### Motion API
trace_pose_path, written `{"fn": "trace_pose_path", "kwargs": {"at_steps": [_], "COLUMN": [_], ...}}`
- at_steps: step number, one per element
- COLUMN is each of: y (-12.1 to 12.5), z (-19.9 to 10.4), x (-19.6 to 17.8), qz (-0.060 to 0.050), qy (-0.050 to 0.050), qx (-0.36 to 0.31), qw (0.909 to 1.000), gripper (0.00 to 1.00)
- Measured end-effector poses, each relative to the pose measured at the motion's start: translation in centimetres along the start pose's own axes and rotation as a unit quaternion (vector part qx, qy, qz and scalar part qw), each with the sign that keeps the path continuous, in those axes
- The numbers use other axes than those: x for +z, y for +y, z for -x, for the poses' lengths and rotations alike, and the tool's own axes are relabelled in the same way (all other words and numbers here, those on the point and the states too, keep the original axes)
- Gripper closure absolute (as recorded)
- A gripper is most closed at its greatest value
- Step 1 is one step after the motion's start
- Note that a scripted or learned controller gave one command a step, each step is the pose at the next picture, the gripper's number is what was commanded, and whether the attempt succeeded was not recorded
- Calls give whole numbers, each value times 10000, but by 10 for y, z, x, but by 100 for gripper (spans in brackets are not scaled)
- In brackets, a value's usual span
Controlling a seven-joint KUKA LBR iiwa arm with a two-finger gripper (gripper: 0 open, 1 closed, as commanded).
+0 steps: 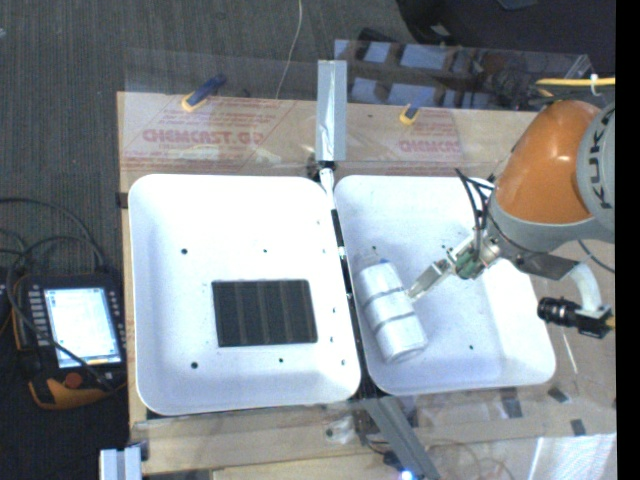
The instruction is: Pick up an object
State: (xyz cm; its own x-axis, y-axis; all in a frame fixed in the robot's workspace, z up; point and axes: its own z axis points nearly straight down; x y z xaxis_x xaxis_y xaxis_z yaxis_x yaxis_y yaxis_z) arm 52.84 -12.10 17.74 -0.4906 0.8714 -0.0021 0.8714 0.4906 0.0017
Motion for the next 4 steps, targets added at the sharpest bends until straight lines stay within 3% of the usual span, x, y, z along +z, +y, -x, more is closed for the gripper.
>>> {"fn": "trace_pose_path", "kwargs": {"at_steps": [1, 2, 3, 4], "y": [-23, -10, 24, 17], "z": [89, 61, 111, 112], "x": [64, 68, 37, -47], "qz": [-20, -18, -13, -20], "qy": [0, 14, -12, -11], "qx": [1357, 1982, 2877, 3378], "qw": [9907, 9802, 9577, 9412], "gripper": [0, 0, 0, 0]}}
